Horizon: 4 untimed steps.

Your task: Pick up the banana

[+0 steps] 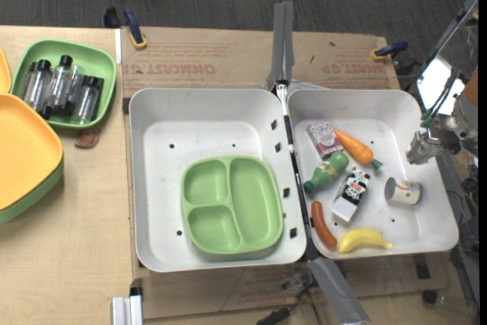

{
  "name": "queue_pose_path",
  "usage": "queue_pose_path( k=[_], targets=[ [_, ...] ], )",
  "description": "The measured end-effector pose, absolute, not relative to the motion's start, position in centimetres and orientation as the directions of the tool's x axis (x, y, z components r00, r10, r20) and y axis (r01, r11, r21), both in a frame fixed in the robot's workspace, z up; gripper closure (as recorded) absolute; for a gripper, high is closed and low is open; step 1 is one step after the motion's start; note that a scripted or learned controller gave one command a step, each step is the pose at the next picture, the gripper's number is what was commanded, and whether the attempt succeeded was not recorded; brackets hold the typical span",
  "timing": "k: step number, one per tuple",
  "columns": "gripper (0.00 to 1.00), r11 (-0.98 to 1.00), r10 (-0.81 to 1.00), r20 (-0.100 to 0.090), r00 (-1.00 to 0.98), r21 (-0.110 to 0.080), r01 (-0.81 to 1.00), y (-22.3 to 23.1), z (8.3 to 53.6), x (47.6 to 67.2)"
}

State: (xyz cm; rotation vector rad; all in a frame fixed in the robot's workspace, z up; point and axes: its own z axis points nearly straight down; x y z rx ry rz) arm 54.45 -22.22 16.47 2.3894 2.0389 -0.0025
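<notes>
- Banana point(364, 240) lies in the right bin point(396, 104), near its front edge, just right of a red sausage point(323, 225).
- Jaws point(421, 149) hang over the bin's right rim, well apart from the banana; spread or clenched, cannot tell.
- A small cup point(402, 192) lies between the two.
- Left bin point(152, 186) holds a green divided tray point(230, 205).

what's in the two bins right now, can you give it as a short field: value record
left bin: green divided tray
right bin: banana, carrot, green bottle, hot dog, small carton with a cow print, pink packet, white cup on its side
banana position: front edge of the right bin, beside the hot dog
gripper: over the right bin's far-right edge, away from the banana
task state: banana not picked up
</notes>
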Motion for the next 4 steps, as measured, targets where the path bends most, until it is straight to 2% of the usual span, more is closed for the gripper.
queue_pose_path(
  k=[1,2,4],
  targets=[
    [1.00,-0.102,0.995,0.000,0.102,-0.003,0.995,-15.6,9.1,53.6],
    [1.00,-0.052,0.999,-0.001,0.052,-0.001,0.999,-14.5,9.6,55.7],
    [1.00,-0.004,1.000,0.000,0.004,-0.003,1.000,-14.7,9.1,55.2]
  ],
)
